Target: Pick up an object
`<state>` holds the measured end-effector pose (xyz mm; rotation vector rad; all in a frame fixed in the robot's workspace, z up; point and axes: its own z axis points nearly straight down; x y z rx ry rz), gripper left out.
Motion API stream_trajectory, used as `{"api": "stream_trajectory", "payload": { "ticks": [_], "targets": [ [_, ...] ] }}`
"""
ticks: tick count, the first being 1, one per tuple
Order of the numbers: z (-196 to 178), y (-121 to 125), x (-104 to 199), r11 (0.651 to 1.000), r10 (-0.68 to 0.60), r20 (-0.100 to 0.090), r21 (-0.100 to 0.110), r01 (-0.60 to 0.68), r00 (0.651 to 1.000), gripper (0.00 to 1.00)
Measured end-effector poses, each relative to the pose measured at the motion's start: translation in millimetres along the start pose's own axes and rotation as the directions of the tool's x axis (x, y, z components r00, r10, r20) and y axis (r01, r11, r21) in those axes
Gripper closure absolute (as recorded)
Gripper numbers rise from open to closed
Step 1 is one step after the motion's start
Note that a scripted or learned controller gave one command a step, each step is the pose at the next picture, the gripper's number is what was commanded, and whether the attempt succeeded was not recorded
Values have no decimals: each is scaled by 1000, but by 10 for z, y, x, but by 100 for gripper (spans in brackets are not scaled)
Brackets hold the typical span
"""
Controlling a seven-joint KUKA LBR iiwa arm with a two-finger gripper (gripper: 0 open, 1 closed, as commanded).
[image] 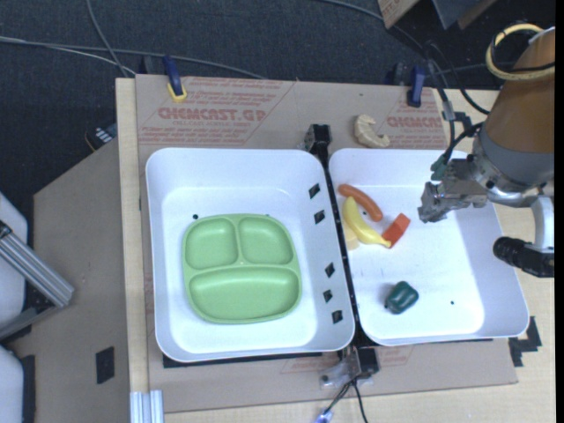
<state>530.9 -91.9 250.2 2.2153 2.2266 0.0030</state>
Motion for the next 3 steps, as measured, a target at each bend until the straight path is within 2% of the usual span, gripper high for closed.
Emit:
{"api": "stream_trajectory", "payload": {
  "ticks": [2, 3],
  "targets": [
    [116, 286, 1253, 1000, -2, -1, 1, 2, 1000, 100],
    [130, 327, 1707, 1000, 0, -1, 1, 0, 1000, 100]
  ]
}}
